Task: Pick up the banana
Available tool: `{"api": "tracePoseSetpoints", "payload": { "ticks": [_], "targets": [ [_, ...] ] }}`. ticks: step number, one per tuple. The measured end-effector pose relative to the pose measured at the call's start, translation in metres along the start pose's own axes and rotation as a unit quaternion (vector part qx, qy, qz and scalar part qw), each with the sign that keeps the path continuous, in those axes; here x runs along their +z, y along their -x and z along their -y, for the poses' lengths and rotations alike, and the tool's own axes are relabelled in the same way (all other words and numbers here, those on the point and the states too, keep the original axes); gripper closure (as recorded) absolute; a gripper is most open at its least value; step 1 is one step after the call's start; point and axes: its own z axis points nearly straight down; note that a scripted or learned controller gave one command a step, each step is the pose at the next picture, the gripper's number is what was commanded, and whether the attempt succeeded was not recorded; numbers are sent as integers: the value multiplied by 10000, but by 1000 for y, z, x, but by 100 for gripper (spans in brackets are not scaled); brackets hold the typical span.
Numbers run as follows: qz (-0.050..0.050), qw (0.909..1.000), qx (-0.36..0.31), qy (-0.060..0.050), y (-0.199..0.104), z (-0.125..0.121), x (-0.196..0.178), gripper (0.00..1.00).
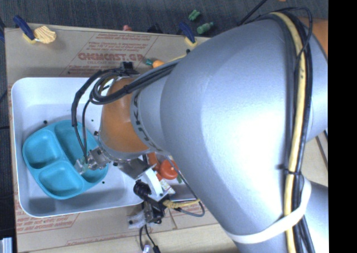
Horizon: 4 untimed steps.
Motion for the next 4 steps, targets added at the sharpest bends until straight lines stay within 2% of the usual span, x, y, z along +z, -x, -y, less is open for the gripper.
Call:
{"api": "tracePoseSetpoints", "payload": {
  "ticks": [1, 2, 3, 4],
  "targets": [
    [-103, 9698, -2438, -38, 83, 50, -87, 0],
    [-125, 8524, -5228, -15, 29, 25, -32, 0],
    [-66, 8044, -5940, -43, -27, -6, -6, 0],
    [-92, 8051, -5930, -105, -24, -3, -13, 100]
  ]
}}
